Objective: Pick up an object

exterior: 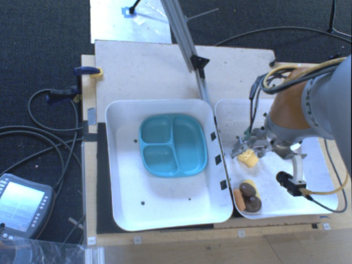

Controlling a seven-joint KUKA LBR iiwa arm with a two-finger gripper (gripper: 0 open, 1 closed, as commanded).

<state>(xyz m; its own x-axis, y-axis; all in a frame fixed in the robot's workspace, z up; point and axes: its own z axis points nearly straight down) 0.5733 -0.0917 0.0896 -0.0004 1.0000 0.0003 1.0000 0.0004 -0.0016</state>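
- Pale bench board (143, 70) is laid over dark carpet, and two white bins are set on it side by side, presumably so that both can be reached by the arm (324, 100) from one side
- The claw (248, 146) is hung low inside the right bin (275, 205), directly over the yellow piece (247, 159); whether it is touched cannot be confirmed
- Whether the claw is wide or narrow cannot be told from this angle, so nothing can be said to be held
- The yellow piece is judged to be the thing aimed at, since it lies just under the claw on the bin floor
- Two brown lumps (250, 197) and a small orange piece (238, 197) are found near the yellow piece, towards the bench's front edge and close to the bin's corner; they are apart from it and are not judged to hinder a straight lift
- The wall (223, 164) between the bins is found near the yellow piece, on the side away from the arm; it is judged the closest obstruction to a sideways approach
- Beyond that wall from the yellow piece, a teal divided plate (173, 146) is laid flat in the left bin (126, 194), well apart
- A slanted metal pole (179, 23) is seen behind the yellow piece, well apart, its foot set near the far end of that wall
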